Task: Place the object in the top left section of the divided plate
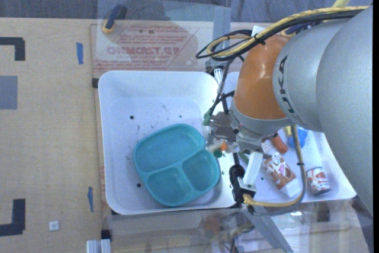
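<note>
A teal divided plate [175, 165] lies in the lower middle of the left white bin [127, 98], with one large section and two smaller ones. The arm's orange band [260, 86] and grey wrist hang over the wall between the two bins. My gripper [220, 140] sits just off the plate's right rim, largely hidden under the wrist. A small orange and green item [217, 148] shows at the gripper's tip, touching or just above the plate's edge; I cannot tell whether it is held.
The right bin [340, 189] holds a small brown and white carton [280, 174], a red and white can [318, 180], and blue [301, 137] and orange [278, 144] pieces, partly under the arm. A clear panel with red print [145, 50] lies behind the left bin.
</note>
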Controlling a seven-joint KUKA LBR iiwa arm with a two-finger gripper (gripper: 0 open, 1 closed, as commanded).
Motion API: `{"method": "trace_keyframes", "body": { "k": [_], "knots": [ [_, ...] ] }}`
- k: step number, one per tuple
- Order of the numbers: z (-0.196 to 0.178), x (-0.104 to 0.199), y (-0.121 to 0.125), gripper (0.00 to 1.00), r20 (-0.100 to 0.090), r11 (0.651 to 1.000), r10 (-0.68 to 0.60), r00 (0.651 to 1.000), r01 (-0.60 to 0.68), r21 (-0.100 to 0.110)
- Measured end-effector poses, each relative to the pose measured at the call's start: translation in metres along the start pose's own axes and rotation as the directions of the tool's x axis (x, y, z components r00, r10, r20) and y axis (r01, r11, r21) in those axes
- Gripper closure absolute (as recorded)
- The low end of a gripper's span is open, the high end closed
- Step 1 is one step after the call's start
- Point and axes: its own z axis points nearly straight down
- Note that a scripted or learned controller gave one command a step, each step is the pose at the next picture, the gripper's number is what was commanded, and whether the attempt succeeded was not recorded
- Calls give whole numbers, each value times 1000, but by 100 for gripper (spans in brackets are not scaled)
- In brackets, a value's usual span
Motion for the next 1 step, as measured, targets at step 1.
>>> {"method": "trace_keyframes", "body": {
  "k": [1],
  "knots": [
    [0,0,0,0,0,1000,-1,1000,1,0]
  ]
}}
